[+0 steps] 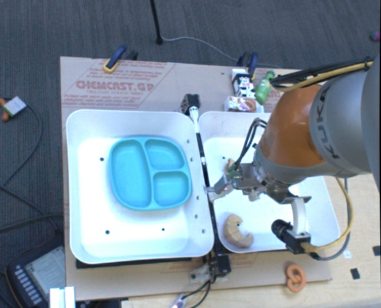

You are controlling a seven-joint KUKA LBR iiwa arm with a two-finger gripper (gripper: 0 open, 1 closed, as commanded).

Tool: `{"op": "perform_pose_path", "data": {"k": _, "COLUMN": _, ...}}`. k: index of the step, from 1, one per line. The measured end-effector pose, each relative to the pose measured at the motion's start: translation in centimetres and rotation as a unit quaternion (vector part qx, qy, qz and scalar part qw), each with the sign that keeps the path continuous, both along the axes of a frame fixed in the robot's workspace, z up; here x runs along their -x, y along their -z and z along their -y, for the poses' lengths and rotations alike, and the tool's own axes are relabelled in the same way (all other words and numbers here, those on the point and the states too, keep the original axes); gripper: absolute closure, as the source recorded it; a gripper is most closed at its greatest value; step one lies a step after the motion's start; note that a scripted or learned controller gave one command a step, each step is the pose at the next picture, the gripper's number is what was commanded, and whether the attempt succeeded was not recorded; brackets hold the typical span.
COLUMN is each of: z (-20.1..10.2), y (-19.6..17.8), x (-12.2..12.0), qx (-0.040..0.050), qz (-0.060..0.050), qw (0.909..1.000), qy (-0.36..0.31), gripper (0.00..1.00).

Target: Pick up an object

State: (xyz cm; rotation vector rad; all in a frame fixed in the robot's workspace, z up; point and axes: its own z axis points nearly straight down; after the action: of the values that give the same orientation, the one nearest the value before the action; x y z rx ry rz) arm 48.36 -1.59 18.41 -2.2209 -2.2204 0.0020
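Robotics lab, grey carpet (49,18), taped cardboard bench (113,85), loose cables (4,191)

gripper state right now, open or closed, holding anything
Gripper: cannot be told; it sits low over the right bin, above the croissant, with nothing visibly held.

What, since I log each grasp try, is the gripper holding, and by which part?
It cannot be told: the grey and orange arm covers the gripper above the right white bin. The tan curved croissant-like object lies in that bin, unheld.
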Motion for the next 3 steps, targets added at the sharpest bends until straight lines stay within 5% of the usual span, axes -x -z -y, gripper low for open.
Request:
{"op": "perform_pose_path", "data": {"k": 1, "z": 11.2, "y": -1.8, "x": -6.8, "qx": 0.0016, "qz": 0.001, "qw": 1.0000, "qy": 0.001, "gripper": 0.00}}
{"op": "perform_pose_path", "data": {"k": 2, "z": 9.5, "y": 9.7, "x": -5.8, "qx": 0.0003, "qz": 0.003, "qw": 1.0000, "qy": 0.000, "gripper": 0.00}}
{"op": "perform_pose_path", "data": {"k": 3, "z": 12.2, "y": 6.9, "x": -18.5, "qx": 0.0013, "qz": 0.002, "qw": 1.0000, "qy": -0.001, "gripper": 0.00}}
